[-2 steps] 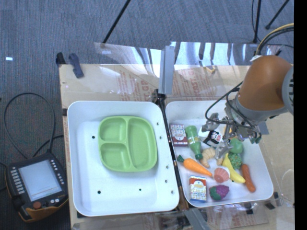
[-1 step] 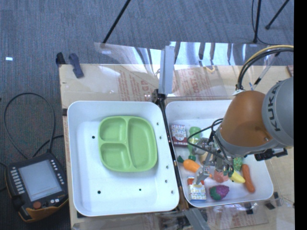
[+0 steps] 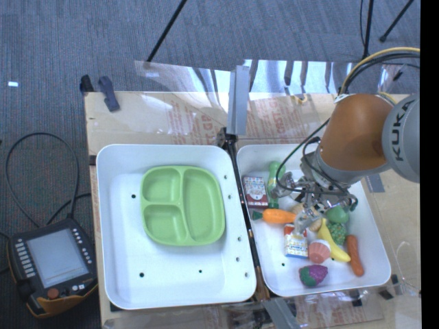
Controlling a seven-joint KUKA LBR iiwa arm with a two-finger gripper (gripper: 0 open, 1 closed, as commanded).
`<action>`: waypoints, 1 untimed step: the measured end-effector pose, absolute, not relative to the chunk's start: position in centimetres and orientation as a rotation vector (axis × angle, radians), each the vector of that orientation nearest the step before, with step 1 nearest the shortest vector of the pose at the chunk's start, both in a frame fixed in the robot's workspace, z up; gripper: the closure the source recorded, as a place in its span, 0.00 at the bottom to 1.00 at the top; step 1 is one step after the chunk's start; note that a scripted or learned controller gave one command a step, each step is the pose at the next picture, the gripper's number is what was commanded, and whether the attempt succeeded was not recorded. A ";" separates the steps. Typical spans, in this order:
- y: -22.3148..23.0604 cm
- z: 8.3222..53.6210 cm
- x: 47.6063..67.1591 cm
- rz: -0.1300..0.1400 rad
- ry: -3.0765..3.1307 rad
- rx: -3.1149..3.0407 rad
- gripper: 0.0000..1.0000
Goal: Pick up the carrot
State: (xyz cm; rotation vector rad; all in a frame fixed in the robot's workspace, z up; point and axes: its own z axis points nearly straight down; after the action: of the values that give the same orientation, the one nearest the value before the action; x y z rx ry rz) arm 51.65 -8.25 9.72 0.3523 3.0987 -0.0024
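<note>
- Over the right-hand shallow white bin [image 3: 381, 252], the grey KUKA arm with orange band [image 3: 353, 132] has its two-finger gripper [image 3: 310, 214] low among the toy food.
- Target: orange plastic carrot with green stem [image 3: 276, 216], lying flat near the bin's left-centre, stem end pointing left, just left of the gripper.
- Don't confuse it with the darker orange-red carrot-like piece [image 3: 354, 254] near the right wall.
- Doing it well: centre over the carrot's thick middle, close across its short axis, and stay off the small red-and-white carton [image 3: 255, 190] just above it and the yellow banana [image 3: 332, 242] to the lower right.
- Fingers: opening can't be read from this angle; tips are lost in clutter. No object visibly between them, so I judge the carrot not yet grasped.
</note>
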 end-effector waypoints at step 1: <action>-11.7 9.7 59.2 -0.002 3.089 -0.502 0.00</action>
State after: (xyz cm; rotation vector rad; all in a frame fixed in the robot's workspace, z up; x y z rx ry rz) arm 59.24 -11.66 9.69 -0.5018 3.0892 -0.0018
